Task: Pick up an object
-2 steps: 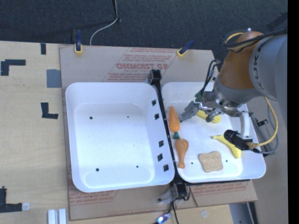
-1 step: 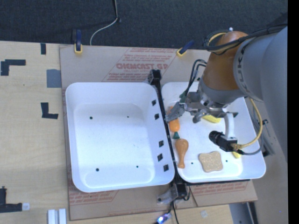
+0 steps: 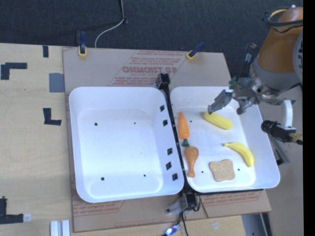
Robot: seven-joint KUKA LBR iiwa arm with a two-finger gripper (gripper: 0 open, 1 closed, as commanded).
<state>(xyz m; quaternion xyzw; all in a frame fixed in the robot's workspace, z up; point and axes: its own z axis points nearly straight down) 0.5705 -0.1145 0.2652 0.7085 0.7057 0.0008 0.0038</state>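
Robot gripper [image 3: 229, 105] hovers over the right bin [image 3: 266, 181], fingers spread wide and holding nothing, just above a corn cob [image 3: 218, 121]. Also in that bin: carrot [image 3: 183, 126], chicken drumstick [image 3: 191, 159], banana [image 3: 241, 152], bread slice [image 3: 222, 170].

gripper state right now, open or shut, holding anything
Gripper: open, nothing between its fingers; it hangs just above the corn cob in the right bin.
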